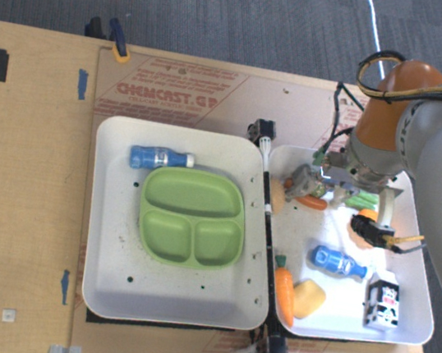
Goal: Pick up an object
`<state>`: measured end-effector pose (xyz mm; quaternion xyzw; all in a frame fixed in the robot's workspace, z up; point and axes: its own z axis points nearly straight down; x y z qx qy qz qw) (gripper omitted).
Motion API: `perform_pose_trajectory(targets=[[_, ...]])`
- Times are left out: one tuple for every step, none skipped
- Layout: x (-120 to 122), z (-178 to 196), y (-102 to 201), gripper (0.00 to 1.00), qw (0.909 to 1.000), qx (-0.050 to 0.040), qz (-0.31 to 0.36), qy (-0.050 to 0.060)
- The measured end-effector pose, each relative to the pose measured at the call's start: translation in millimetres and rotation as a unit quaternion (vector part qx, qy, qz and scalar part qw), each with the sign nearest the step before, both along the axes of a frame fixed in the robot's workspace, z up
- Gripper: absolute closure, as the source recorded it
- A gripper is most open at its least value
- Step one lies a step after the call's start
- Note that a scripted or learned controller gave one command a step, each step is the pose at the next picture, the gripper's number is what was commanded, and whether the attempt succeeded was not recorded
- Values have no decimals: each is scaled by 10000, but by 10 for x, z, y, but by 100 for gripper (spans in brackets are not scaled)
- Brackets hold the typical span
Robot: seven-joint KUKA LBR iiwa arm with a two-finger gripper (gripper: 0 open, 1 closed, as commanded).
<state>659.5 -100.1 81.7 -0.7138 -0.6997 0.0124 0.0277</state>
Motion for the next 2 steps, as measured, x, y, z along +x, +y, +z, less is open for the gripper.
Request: perform_pose_trajectory(targets=[[-18,55,-8,100,10000,-12,6,60],[82,1779,321,100,9980,-97,564,-276]])
